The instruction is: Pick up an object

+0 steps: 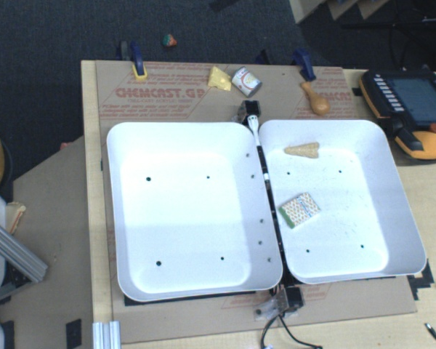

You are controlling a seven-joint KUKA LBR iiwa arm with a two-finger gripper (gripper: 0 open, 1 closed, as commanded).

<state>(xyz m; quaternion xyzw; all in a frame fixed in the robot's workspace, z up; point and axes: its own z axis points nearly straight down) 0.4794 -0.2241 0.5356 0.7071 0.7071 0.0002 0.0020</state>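
In the right bin lie two objects. A small patterned packet with a green edge rests near the bin's left wall, about midway down. A tan wedge-shaped piece lies near the bin's far edge. The left bin holds nothing that I can make out.
On the bench behind the bins lie a yellow piece, a small white and grey block and a tan wooden piece. Blue clamps hold the board's far edge. A black and orange pendant sits at the right.
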